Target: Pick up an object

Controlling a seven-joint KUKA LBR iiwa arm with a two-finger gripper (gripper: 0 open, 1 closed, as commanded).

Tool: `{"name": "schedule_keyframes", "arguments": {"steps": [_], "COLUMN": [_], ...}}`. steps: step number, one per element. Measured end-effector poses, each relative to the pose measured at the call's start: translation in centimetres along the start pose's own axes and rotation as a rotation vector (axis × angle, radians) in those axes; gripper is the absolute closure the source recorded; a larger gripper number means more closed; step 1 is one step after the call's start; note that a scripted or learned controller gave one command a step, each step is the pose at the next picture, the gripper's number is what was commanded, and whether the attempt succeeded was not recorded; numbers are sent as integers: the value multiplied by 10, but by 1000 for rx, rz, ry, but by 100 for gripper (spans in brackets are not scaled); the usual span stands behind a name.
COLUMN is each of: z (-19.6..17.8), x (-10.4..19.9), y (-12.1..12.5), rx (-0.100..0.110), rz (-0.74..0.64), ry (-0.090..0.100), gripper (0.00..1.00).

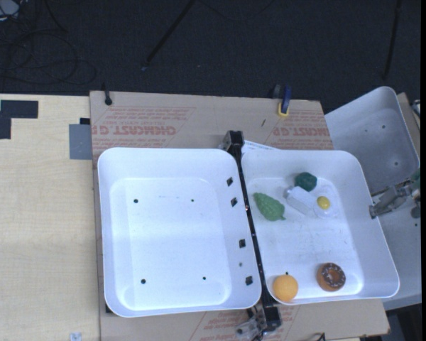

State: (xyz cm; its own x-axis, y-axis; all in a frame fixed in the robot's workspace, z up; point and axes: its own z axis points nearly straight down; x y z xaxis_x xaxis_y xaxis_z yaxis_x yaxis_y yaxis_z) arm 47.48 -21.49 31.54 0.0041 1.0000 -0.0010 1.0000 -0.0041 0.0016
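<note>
Objects sit ungrasped in right bin; pick not started.
Gripper at right frame edge, just off bin rim; finger state can't tell. Next: reach in, choose target. Center: bumpy green leafy piece, dark green lump, clear plastic piece with yellow ball. Bottom: smooth orange ball, brown ringed donut.

One camera hangs above the desk, looking down at a slant from a moderate height. Its frame takes in both white bins, the left bin and right bin, with dark floor beyond the desk's far edge.
</note>
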Motion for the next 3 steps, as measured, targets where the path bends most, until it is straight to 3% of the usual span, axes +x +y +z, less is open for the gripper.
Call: {"name": "schedule_keyframes", "arguments": {"steps": [1,2,3], "z": [-14,-85,-161], "x": [1,1,65], "y": [1,2,2], "rx": [2,-4,-5], "rz": [-5,-6,-12], "ry": [1,-2,0], "gripper": [0,0,0]}}
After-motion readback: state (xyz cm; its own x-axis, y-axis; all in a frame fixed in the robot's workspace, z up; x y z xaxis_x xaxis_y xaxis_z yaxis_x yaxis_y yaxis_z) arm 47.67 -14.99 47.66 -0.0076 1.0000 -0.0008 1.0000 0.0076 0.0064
